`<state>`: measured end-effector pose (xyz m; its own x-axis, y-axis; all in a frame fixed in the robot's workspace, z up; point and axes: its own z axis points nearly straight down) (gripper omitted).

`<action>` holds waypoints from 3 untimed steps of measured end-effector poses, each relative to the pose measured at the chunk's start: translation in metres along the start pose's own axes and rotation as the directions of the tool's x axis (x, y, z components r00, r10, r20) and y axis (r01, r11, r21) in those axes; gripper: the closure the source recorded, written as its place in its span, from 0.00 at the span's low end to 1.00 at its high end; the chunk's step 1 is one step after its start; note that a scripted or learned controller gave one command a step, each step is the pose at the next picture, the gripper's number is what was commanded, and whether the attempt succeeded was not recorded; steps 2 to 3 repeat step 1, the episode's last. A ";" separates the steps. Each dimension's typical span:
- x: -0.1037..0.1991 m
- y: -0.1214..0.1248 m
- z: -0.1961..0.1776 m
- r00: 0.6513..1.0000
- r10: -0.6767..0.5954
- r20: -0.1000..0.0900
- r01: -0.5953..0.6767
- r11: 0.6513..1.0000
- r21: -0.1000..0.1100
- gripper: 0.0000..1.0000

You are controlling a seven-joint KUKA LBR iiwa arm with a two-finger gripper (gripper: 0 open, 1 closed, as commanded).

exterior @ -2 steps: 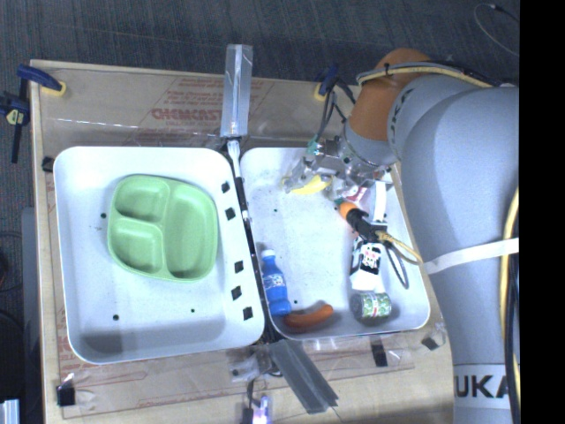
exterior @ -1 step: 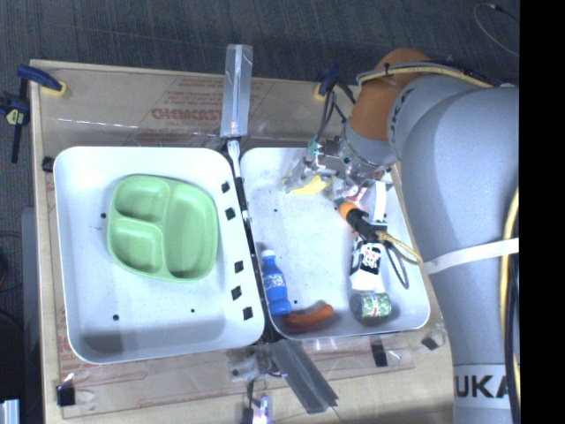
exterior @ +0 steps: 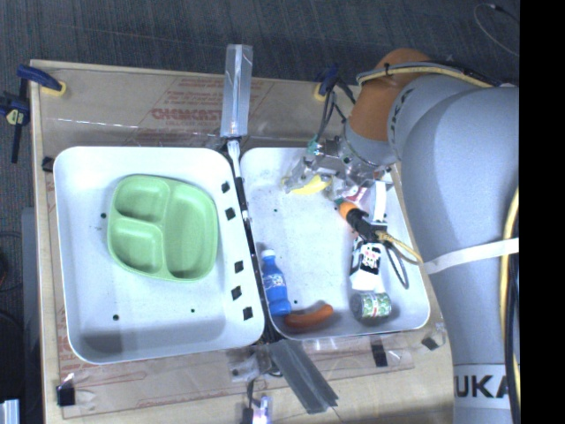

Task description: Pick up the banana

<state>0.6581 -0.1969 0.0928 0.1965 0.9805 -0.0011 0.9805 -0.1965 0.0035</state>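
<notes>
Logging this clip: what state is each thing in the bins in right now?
Yellow banana: lying at right bin's far end, under the gripper.
Green divided plate: flat in left bin.
Blue bottle: lying down.
Orange-red sausage: lying down.
White bottle: lying down.
Small green can: on its side.

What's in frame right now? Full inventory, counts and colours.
banana: 1, yellow, top of the right bin, at the gripper
plate: 1, green, three compartments, left bin
bottle: 1, blue, white cap, right bin's left wall
sausage: 1, red-brown, right bin's bottom edge
can: 1, green, right bin's bottom right corner
bottle with black-and-white label: 1, above the can
bins: 2, white, side by side
gripper: 1, metal, over the banana
arm: 1, grey, orange band
</notes>
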 end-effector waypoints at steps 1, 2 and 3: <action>0.000 0.000 0.000 1.000 0.000 0.000 0.000 1.000 0.000 0.00; 0.000 0.000 0.000 1.000 0.000 0.000 0.000 1.000 0.000 0.00; 0.000 0.000 0.000 1.000 0.000 0.000 0.000 1.000 0.000 0.00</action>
